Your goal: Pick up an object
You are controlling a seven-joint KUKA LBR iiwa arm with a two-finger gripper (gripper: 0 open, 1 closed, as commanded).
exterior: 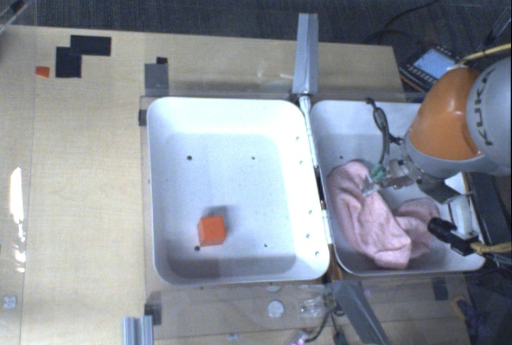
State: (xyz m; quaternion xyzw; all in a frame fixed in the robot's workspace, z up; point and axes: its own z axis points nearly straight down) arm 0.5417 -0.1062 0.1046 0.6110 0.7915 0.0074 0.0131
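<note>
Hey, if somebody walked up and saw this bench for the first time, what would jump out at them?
Probably the arm's orange band at the right, hanging over the right bin, with the pincer down at a crumpled pink cloth lying in that bin. Next, the small orange cube sitting alone near the front of the left bin.

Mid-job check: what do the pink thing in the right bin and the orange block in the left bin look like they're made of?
The pink cloth looks like soft fabric, maybe terry or fleece: it lies crumpled in folds with a matte, fuzzy surface. The orange block looks rigid, probably foam, wood or plastic: flat faces, fairly straight edges, matte colour. The view leaves the exact material open.
</note>
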